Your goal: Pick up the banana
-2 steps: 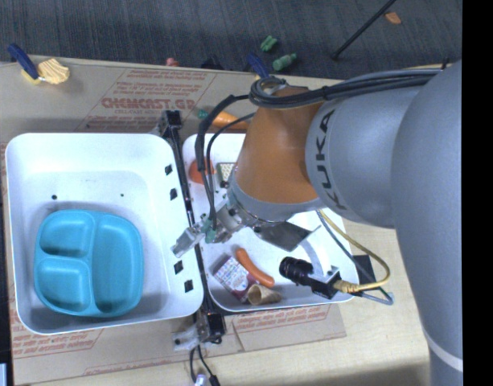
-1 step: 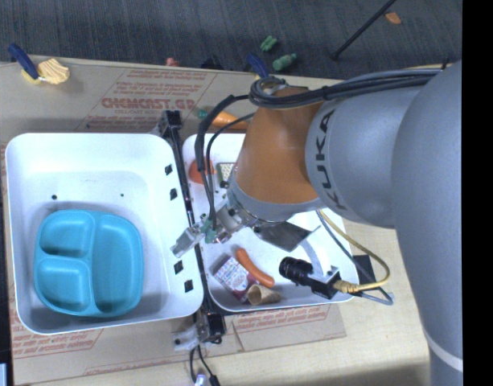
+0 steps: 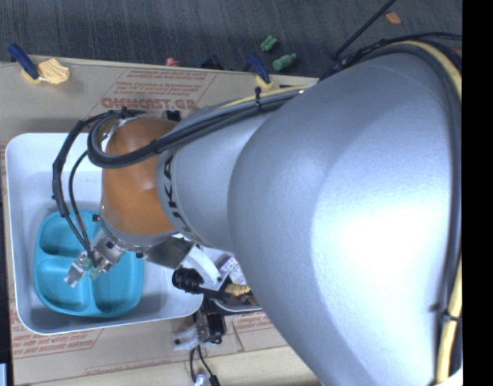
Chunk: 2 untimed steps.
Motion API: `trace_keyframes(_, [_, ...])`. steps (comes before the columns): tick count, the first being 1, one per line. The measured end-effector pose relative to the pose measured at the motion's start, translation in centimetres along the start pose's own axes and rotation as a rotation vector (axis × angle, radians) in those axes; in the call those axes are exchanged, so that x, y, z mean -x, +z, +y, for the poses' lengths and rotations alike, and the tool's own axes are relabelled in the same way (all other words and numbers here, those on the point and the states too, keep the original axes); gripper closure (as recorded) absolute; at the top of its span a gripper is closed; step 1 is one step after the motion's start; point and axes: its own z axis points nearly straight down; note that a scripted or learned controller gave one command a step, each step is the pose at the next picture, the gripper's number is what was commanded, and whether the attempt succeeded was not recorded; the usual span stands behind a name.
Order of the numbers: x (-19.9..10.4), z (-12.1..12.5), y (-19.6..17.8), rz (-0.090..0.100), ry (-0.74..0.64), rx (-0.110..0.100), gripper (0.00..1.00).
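My grey arm fills most of the camera view, its orange band (image 3: 133, 175) hanging over the left bin (image 3: 21, 215). Below the band, the gripper (image 3: 203, 296) shows as black and white parts at the bin's near right corner, over the rim. A small yellow and brown patch (image 3: 239, 294) peeks out from under the arm just right of the gripper. It may be the banana, but too little of it shows to be sure. The arm hides the whole right bin.
A blue divided dish (image 3: 61, 276) lies in the near left part of the left bin, with cable ends (image 3: 89, 265) dangling over it. Brown cardboard (image 3: 149, 83) lies under the bins. A blue and yellow clamp (image 3: 39, 68) sits at the far left corner.
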Motion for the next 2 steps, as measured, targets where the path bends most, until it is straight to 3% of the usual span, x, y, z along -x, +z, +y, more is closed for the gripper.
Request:
trace_keyframes(1, [5.14,-2.09,-11.74,-0.002,0.12,0.003,0.0])
trace_keyframes(2, [5.05,-2.03,-12.72,-0.001,0.111,0.0,1.0])
